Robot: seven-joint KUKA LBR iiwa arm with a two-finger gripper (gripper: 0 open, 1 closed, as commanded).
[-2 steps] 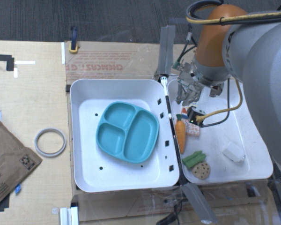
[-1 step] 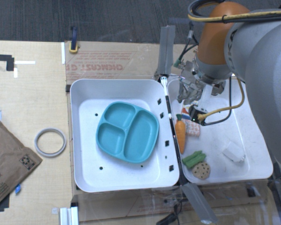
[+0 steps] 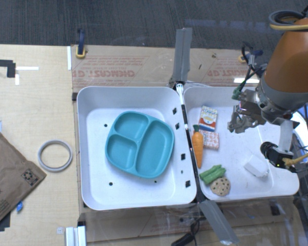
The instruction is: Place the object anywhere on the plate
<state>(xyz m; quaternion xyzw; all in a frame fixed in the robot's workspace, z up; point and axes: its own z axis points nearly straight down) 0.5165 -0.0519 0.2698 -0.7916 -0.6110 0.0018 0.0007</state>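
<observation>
A teal plate [image 3: 140, 144] with three compartments lies in the left bin [image 3: 92, 111]. In the right bin [image 3: 282, 188] lie a toy carrot [image 3: 197, 145], a small juice carton [image 3: 208, 118], a pink wafer [image 3: 211, 139], a green pea pod [image 3: 212, 173], a cookie [image 3: 220, 186] and a white block [image 3: 256, 168]. My gripper [image 3: 240, 122] hangs over the right bin, to the right of the carton and above the bin floor. Nothing shows between its fingers.
A roll of tape [image 3: 55, 155] and a brown cardboard box [image 3: 7, 181] lie on the bench left of the bins. A grey divider bar [image 3: 182, 55] rises between the bins at the back. Cables hang off the arm near the right bin's right wall.
</observation>
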